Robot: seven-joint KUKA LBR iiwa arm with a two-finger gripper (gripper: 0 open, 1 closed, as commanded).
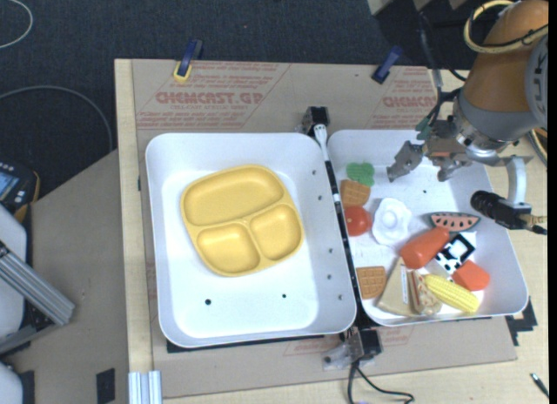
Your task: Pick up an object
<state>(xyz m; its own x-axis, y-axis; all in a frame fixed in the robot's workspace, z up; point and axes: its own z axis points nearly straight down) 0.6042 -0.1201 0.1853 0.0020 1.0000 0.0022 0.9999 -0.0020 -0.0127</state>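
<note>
My gripper (426, 167) hovers over the back of the right bin (513, 263), its fingers spread open with nothing between them. Below and to its left lie a green leafy toy (359, 171), a tan cracker (354, 192), a red tomato (356, 219) and a white egg (391, 221). Nearer the front of the bin are a watermelon slice (453, 219), an orange-red carrot-like piece (425, 246), a black-and-white checkered block (456, 252), a small orange piece (472, 276), a yellow corn cob (451, 292), a sandwich (409, 293) and a second cracker (371, 280).
The left bin (174, 289) holds a yellow divided plate (241, 219). A black clip (317, 120) sits at the back where the two bins meet, and another fitting (361, 341) at the front. Blue clamps (184, 61) (386, 64) grip the board's far edge.
</note>
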